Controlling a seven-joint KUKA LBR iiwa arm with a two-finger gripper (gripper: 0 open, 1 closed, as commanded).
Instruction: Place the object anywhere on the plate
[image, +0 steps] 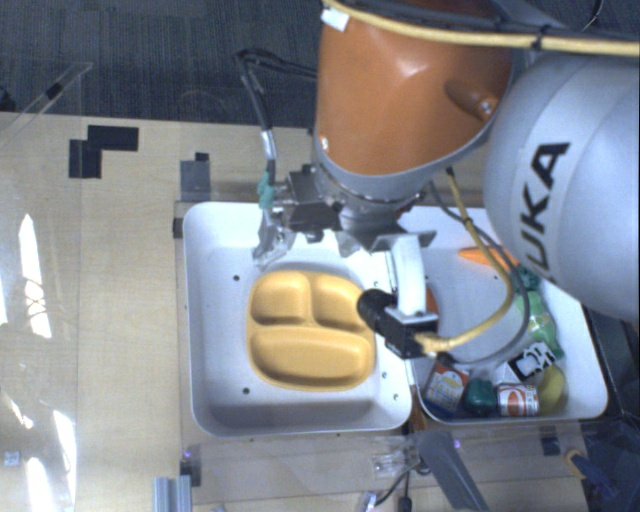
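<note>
Wooden bench (110, 330), two white bins (210, 330); gripper (272, 235) above yellow plate (305, 330), jaw state unclear. Bulky arm (420, 90) risks misjudged release off-plate.

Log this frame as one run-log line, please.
arm: over left bin | gripper: at bin's back edge | yellow divided plate: nothing on it | right bin: cans, mixed items
</note>
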